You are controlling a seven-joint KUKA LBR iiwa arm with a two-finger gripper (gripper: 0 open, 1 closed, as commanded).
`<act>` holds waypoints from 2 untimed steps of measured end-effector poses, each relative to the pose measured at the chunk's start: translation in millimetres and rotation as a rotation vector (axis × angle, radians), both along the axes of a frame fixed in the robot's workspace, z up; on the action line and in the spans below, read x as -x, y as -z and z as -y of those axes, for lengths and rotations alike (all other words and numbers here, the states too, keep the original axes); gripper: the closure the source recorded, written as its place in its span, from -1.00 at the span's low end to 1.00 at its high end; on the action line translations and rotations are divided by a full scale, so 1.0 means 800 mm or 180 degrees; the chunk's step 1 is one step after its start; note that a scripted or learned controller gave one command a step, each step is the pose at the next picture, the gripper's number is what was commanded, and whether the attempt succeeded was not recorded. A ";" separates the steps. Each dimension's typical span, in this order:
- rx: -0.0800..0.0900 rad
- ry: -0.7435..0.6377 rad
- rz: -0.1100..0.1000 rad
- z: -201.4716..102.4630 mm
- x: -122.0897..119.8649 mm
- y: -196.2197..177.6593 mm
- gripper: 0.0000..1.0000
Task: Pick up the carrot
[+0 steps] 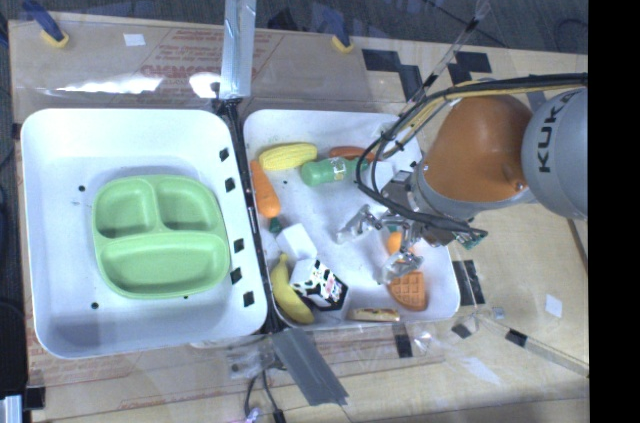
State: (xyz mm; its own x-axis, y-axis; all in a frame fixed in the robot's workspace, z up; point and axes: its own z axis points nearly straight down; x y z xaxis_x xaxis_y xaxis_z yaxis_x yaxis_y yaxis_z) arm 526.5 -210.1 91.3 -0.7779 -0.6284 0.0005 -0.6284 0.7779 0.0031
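the carrot [265, 192] lies along the left wall of the right bin [440, 306], its length running up and down the frame beside the divider between the two bins. just above its upper end sits an ear of yellow corn [287, 155], with a green bottle-like item [324, 173] to the right of that and a red object [346, 152] partly visible behind it. below the carrot rest a small white block [296, 240], a banana [287, 296] and a black-and-white cow-patterned toy [321, 285]. the gripper [383, 238] hangs low over the right half of the same bin, well apart from the carrot, its metal fingers spread open with nothing clearly held between them; a small orange piece [394, 240] shows just beside one finger, though whether they touch cannot be told. a waffle-patterned orange item [407, 291] lies just below the gripper, and a flat tan cracker-like piece [374, 315] sits near the bin's bottom edge. the arm's orange band [478, 151] looms over the bin's right side. in the left bin [50, 311], a green divided plate [158, 235] sits in the middle.
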 end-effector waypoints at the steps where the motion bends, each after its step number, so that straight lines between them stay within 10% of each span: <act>1: -0.0001 -0.0018 0.0007 -0.002 -0.002 -0.013 1.00; 2: -0.0001 -0.0017 0.0006 -0.002 -0.002 -0.013 -1.00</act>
State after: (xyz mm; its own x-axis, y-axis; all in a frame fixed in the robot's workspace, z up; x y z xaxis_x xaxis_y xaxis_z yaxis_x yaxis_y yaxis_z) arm 528.1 -208.6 101.7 -0.7745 -0.6326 -0.0012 -0.6326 0.7745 0.0021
